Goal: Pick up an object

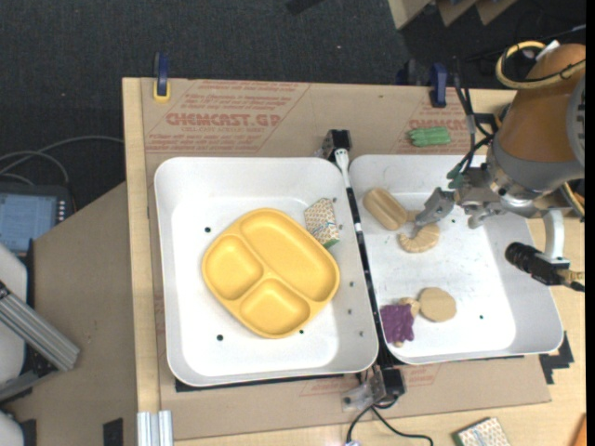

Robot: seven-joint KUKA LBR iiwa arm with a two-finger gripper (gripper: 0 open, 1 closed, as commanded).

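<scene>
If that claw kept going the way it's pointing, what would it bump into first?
Most likely the round tan cookie-like piece in the right bin: the gripper points down-left, right at it. How high the tip sits above it is unclear from this view.

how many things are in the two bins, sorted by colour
Yellow: 1, the divided plate
Tan: 3, the oblong piece, the round piece under the gripper, the round piece
Purple: 1, the purple cluster
Patterned: 1, the patterned item
Total: 6
</scene>
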